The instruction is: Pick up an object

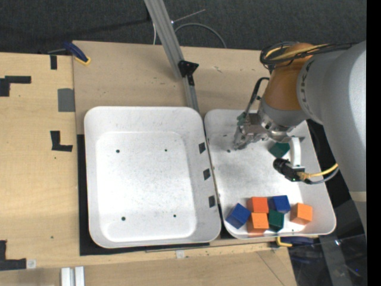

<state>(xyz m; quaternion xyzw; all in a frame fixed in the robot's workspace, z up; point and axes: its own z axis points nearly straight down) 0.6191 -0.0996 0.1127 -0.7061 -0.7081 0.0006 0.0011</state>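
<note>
My gripper hangs over the upper left part of the right bin, low above its bare floor. A green block lies just to its right, partly hidden under the wrist. Along the bin's near edge sits a cluster of blocks: a blue block, an orange block, a second orange block, a second blue block, a dark green block and a third orange block. The gripper stands well apart from this cluster.
The left bin lies beside the right one, their rims touching. A slanted metal pole crosses the bench behind the bins. A black cable connector juts from the wrist over the right bin.
</note>
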